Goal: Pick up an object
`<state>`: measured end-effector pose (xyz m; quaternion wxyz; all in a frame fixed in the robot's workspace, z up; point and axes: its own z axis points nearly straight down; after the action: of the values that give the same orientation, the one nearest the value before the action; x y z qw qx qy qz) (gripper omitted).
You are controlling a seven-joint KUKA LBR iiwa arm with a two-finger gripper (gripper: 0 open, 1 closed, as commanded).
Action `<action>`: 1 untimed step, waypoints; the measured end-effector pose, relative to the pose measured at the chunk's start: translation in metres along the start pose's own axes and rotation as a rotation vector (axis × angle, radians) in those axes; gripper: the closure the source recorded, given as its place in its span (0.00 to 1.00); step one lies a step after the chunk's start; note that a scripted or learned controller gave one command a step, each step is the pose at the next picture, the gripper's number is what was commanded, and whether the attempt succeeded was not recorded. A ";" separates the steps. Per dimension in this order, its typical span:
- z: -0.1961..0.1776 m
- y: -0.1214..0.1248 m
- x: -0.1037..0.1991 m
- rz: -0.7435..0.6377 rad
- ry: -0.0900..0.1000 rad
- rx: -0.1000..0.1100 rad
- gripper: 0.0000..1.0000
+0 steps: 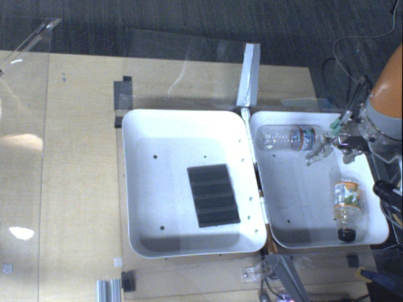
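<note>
In the right bin [296,231], a clear plastic bottle [286,138] with a blue label lies on its side near the far wall. A second small bottle [346,207], with an orange and green label and a black cap, lies near the bin's right wall, cap toward the front. A black ridged rectangular pad [213,195] lies flat in the middle of the left bin [145,168]. My gripper [330,158] hovers over the right bin's far right part, just right of the clear bottle and above the labelled one. Its fingers are spread open, with nothing between them.
A raised rim [255,187] divides the two bins. A metal post [249,74] stands behind them. Cables [352,55] hang at the far right beside the arm's orange band [390,93]. A clamp and wires [277,279] sit at the front edge below the bins.
</note>
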<state>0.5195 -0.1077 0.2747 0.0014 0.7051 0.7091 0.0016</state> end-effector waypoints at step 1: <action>0.000 0.000 0.000 0.000 0.000 0.000 0.00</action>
<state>0.5195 -0.1077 0.2747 0.0014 0.7051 0.7091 0.0016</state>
